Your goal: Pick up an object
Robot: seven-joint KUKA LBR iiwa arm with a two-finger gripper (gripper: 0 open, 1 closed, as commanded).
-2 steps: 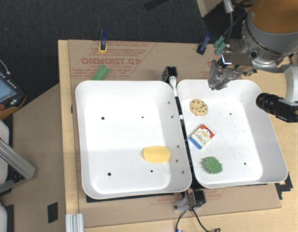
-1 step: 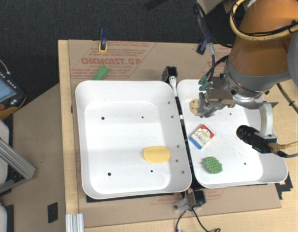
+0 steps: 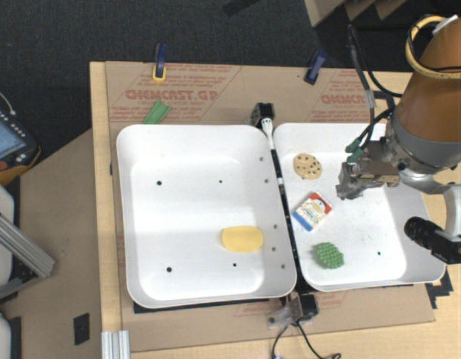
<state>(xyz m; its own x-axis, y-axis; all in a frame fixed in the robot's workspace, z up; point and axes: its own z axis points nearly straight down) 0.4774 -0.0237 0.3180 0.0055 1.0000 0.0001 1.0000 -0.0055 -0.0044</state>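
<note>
Camera view, from above and at a slant, has the grey arm with its orange band (image 3: 438, 66) reaching in from the right over the right-hand shallow white bin (image 3: 388, 268). Its gripper (image 3: 353, 184) hangs above that bin's upper middle, and nothing shows between its tips; at this angle I cannot tell whether the claw stands apart or together.

Three candidates lie in that bin. A round tan cookie with dark chips (image 3: 307, 166) sits near the upper left, just to the left of the gripper. A small white packet with red and blue print (image 3: 313, 211) lies below it, tilted, near the divider between the bins. A bumpy green round object (image 3: 329, 256) rests lower still. In the left white bin (image 3: 141, 200) a flat yellow oval piece (image 3: 242, 238) lies alone toward the lower middle.

As a judgement, the grasp has not begun and no target is settled. The gripper hangs over bare floor between cookie and packet, so a straight descent could close on nothing. The cookie and packet lie flat, so fingertips may skid over them or push them toward the wall.
</note>
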